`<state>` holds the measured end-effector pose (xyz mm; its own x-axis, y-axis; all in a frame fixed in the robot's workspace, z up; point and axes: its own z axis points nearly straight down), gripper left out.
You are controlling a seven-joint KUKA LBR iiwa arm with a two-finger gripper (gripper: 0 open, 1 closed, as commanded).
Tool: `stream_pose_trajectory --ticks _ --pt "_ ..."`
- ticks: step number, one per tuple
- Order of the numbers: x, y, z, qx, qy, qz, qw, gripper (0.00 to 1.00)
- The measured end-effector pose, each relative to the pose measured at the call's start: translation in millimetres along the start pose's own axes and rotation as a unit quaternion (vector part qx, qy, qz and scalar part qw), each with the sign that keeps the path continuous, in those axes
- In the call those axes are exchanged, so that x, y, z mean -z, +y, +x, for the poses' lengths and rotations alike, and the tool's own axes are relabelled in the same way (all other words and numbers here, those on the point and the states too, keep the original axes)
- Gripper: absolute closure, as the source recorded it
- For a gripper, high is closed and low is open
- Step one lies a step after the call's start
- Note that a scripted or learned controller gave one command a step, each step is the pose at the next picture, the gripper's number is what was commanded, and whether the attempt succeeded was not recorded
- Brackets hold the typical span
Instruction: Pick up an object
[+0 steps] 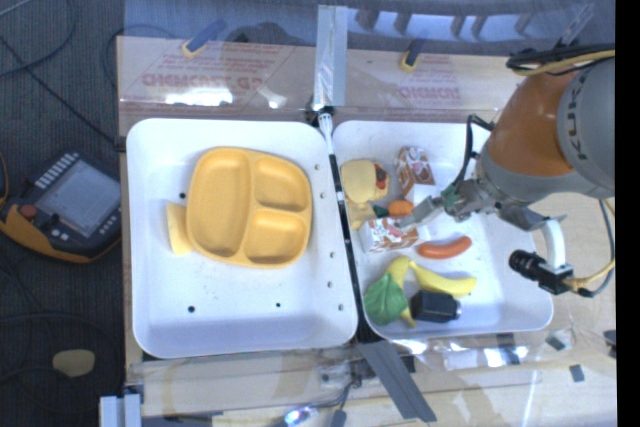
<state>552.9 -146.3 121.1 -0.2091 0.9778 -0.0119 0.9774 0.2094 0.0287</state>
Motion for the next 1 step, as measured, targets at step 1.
stream_pose_trajectory --ticks 1 --pt "-30.1 29.8 -2.7 -0.004 0.006 0.016 0.9998 0.0"
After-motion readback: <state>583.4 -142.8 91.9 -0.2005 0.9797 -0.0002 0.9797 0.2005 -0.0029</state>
